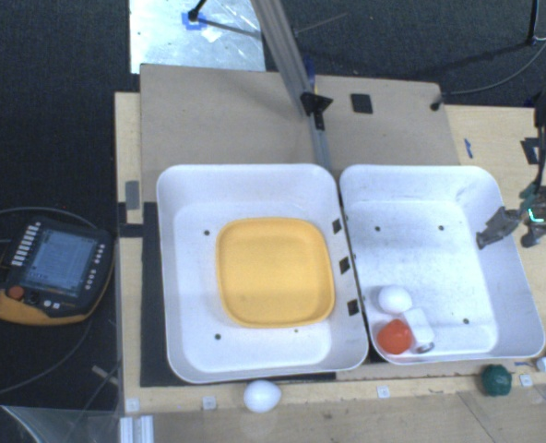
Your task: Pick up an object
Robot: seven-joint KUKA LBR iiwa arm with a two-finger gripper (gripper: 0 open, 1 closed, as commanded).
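Hand (511, 227) of the arm is hanging at the right edge of the frame, over the right rim of the right bin (457, 192). Its dark fingers are pointing left toward the bin's inside, but they are small and blurred, so I cannot tell whether they are spread or closed, and nothing is showing between them. The hand is touching none of the objects.

Two white bins are sitting side by side on the worktop (218, 109). The left bin (185, 247) is carrying one yellow square plate (276, 271), lying flat near its middle. In the right bin, three things are crowding the lower left corner: one white egg-shaped ball (395, 299), one red-orange ball (396, 337) just below it, and one small white object (418, 329) lying against the red ball's right side. All three are lying well apart from the hand.

Outside the bins, one white ball (262, 396) is resting on the worktop below the left bin, and one dark green ball (495, 379) is sitting near the lower right corner. One control pendant (50, 269) is lying on the dark floor at the left of the frame.
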